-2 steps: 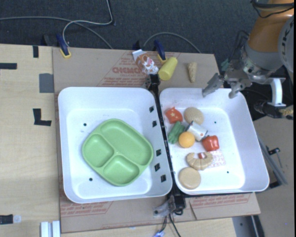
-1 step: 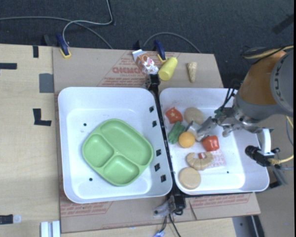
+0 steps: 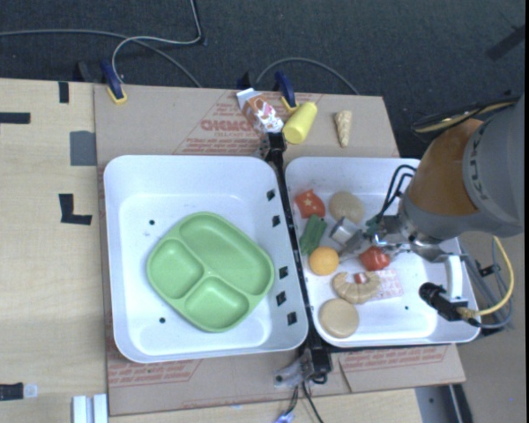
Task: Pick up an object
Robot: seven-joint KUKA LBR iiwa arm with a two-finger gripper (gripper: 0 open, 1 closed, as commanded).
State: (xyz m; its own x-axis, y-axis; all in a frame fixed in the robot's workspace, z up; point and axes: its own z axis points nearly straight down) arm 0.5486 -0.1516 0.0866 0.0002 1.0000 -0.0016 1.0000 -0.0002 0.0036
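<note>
In the left bin (image 3: 123,183) lies a green plate (image 3: 210,271). In the right bin (image 3: 406,322), the claw (image 3: 363,236) hangs low over the toy food — a red tomato (image 3: 375,258) sits at its 5 o'clock. I cannot tell its grip. Next, it likely must close and lift.

A robotics lab: two white bins (image 3: 123,236) clamped to a cardboard-covered bench (image 3: 220,126), cables (image 3: 159,38) trailing over dark carpet.

Bulky grey robot arm (image 3: 502,179) with a broad orange band (image 3: 445,179) near its wrist; black cables (image 3: 393,192) loop at the band's nine o'clock side.
</note>
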